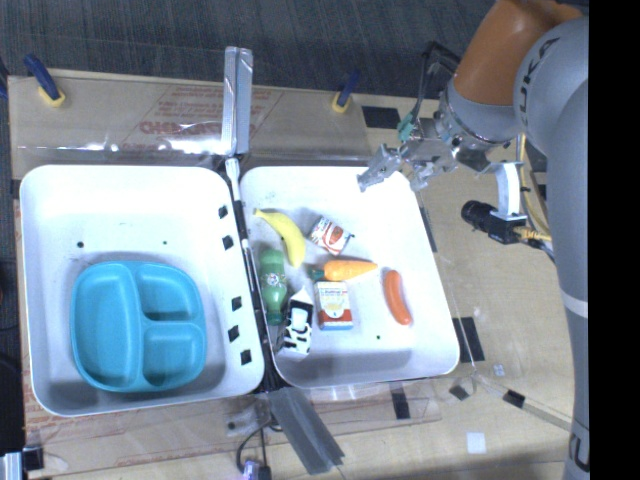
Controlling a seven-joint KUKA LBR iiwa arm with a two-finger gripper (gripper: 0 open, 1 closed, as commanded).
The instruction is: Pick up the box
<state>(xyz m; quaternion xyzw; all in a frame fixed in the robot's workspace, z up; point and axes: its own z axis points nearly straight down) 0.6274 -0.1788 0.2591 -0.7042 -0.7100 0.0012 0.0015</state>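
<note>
- Brown bench board (500,298) lies under your two white bins, with dark carpet beyond its far edge and blue clamps at that edge.
- Nearest you in the right bin (425,343), a small black-and-white carton (297,329) rests against the near left wall.
- Just beyond it you find the box (333,305), orange and white, lying flat near the middle of the right bin floor, well apart from the gripper.
- To the right of the box, a red sausage (398,297) lies on its own, apart from the other items.
- Left of the box, a green bottle (273,277) lies along the divider between the bins.
- Just past the box, a carrot (349,268) lies crosswise, its tip close to the box's far edge.
- Farther on, you see a small red-and-white can (331,235) beside a yellow banana (284,233).
- In the left bin (45,198), a blue divided plate (139,324) sits toward the near side.
- Farthest back, the gripper (378,175) hangs over the far right corner of the right bin with nothing between its fingers; you cannot tell whether the jaws are spread or closed.
</note>
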